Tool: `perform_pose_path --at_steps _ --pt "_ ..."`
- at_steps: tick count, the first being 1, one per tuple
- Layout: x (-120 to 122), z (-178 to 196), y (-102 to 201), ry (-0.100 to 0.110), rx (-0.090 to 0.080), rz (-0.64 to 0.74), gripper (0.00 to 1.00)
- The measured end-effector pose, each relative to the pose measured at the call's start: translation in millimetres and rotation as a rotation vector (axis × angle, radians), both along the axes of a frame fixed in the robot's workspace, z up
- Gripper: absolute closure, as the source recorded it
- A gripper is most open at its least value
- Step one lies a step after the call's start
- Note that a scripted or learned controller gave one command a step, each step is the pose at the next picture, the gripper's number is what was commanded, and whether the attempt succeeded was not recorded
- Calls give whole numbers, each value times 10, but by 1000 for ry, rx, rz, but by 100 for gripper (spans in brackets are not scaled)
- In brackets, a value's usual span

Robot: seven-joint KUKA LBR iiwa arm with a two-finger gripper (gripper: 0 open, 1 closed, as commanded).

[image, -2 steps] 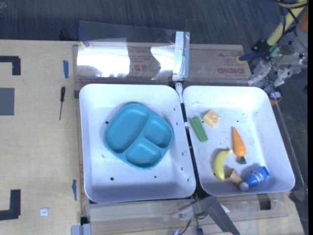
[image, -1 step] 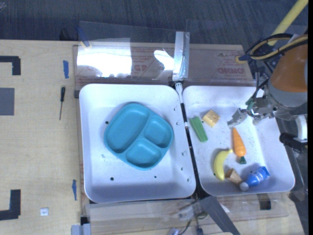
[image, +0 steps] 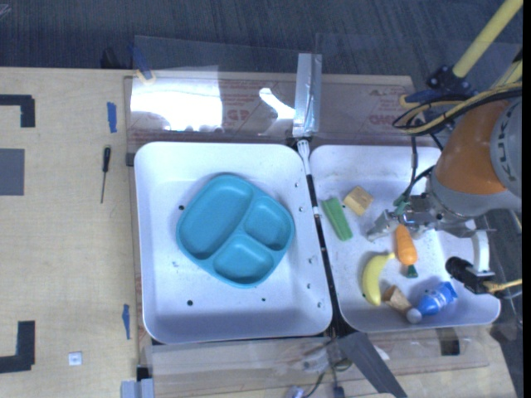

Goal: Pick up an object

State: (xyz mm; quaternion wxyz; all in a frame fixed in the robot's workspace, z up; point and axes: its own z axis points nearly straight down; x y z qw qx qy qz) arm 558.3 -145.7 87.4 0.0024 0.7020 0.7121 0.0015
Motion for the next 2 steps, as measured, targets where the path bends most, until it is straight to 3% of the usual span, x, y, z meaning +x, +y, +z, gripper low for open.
perform_pose_path --at_steps 1,2 --pt "22 123 -3 -7 -2 -1 100" --pt "-426 1322 684 -6 3 -22 100"
